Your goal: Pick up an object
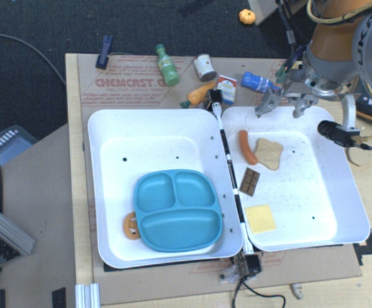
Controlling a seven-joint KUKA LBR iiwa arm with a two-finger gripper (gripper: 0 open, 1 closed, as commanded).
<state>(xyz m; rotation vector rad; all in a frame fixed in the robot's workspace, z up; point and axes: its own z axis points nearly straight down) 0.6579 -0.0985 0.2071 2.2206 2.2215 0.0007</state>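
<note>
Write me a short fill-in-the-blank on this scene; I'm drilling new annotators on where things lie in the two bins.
1. The blue divided plate lies in the ____ bin.
2. The hot dog, bread slice, chocolate bar and cheese slice lie in the ____ bin.
3. The pretzel touches the plate's ____ edge.
4. The gripper hovers over the right bin's ____ rim.

Missing words: left; right; left; far

Gripper (281,106) at 1 o'clock over right bin (340,191) rim, jaws spread, nothing between. Sausage (244,147), toast (269,153) just below. Blue tray (177,209) in left bin (109,172).
</note>
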